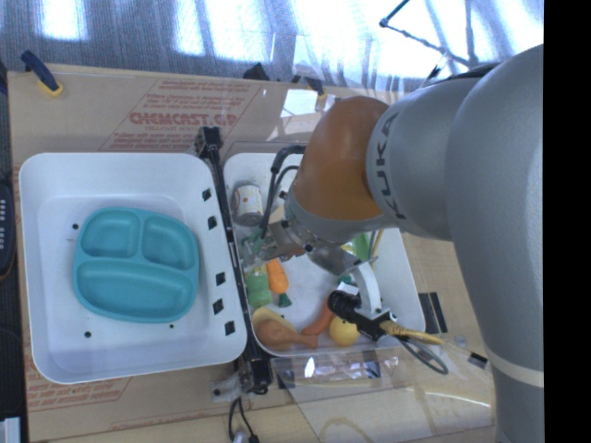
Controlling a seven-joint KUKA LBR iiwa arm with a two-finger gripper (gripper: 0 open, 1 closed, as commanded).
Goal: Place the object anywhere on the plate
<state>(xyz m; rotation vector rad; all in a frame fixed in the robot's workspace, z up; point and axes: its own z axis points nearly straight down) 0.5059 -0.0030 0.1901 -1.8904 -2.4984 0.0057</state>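
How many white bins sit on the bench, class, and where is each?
2. The left bin holds a blue plate. The right bin holds a pile of small objects under the arm, which may hide more objects.

- A teal divided plate (136, 264) lies in the left bin (37, 247).
- The grey arm (462, 155) reaches low over the right bin (406, 275).
- An orange carrot (276, 276) stands among the toys there.

The bench (157, 118), covered in cardboard, bears two white bins (46, 247) (406, 275) side by side.
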